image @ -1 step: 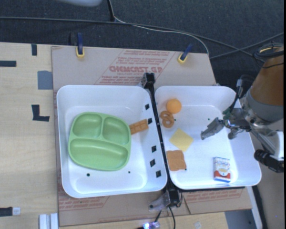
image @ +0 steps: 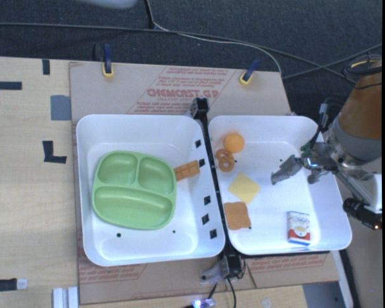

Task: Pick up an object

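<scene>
Since the jaws hang apart and empty, you would probably grip the light, stiff carton across its narrow sides.

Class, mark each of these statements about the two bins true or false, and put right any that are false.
1. The green tray lies in the left bin. True.
2. The orange ball sits on the green tray. False: it lies in the right bin, near the divider.
3. The gripper hangs over the right bin with nothing between its fingers. True.
4. The yellow slice lies in the left bin. False: it lies in the right bin, above the toast.
5. The small carton lies near the right bin's front right corner. True.
</scene>
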You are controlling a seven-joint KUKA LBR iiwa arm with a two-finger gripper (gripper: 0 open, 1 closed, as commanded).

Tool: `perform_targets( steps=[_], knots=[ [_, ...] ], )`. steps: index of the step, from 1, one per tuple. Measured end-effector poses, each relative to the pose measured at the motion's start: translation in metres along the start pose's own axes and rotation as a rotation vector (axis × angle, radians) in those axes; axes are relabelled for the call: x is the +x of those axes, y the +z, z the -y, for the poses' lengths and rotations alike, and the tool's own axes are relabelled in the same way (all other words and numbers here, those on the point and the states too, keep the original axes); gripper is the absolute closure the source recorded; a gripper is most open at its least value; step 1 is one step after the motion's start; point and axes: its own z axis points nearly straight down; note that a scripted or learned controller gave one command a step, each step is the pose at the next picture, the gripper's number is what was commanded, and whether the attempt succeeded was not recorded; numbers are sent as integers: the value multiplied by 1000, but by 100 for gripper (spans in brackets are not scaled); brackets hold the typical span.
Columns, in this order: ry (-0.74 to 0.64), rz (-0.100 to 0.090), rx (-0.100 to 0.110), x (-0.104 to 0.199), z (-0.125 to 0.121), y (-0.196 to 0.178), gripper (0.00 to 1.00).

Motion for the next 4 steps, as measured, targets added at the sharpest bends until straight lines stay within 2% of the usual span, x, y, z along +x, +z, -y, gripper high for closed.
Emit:
perform_targets(
  steps=[1, 2, 3, 4],
  knots=[
    [2, 0, 5, -6, -1, 62, 0],
    [1, -1, 2, 4, 5, 115, 0],
    [2, 1, -1, 3, 5, 146, 0],
    [2, 4, -4, 3, 4, 135, 100]
  ],
)
